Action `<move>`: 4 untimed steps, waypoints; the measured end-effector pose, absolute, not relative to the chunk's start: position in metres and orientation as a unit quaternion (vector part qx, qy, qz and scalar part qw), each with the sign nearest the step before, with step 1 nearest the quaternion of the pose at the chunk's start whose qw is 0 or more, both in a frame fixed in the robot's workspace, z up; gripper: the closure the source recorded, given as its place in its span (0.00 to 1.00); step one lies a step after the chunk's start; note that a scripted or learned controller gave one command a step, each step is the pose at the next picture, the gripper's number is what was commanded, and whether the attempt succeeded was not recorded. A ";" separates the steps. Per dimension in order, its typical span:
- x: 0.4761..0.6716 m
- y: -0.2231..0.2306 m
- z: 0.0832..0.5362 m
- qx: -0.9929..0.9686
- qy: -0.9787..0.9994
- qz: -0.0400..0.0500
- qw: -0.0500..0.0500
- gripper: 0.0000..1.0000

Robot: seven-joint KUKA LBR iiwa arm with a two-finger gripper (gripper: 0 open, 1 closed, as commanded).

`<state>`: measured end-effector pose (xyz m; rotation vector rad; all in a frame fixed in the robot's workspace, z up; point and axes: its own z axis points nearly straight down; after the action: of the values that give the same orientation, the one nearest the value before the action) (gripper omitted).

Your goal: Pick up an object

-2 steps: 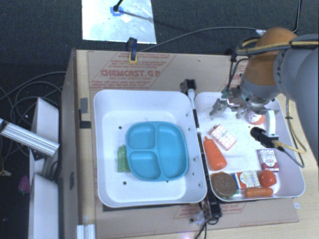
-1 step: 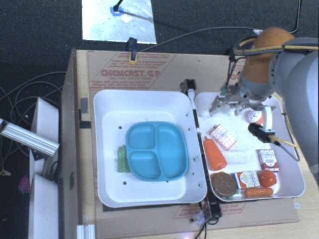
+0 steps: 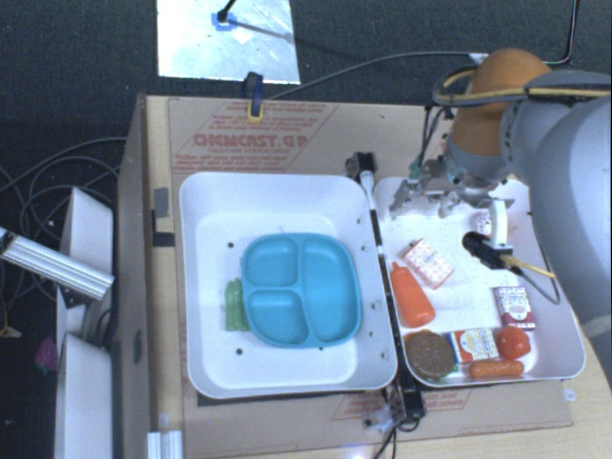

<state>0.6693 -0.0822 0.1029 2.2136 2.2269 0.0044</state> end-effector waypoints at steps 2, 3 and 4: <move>0.661 -0.087 0.085 0.706 0.709 0.000 0.001 0.00; 0.662 -0.087 0.096 0.705 0.709 0.001 0.002 1.00; 0.585 -0.070 0.193 0.707 0.708 0.002 0.002 1.00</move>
<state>0.5847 -0.0697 0.1927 2.2168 2.2206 0.0054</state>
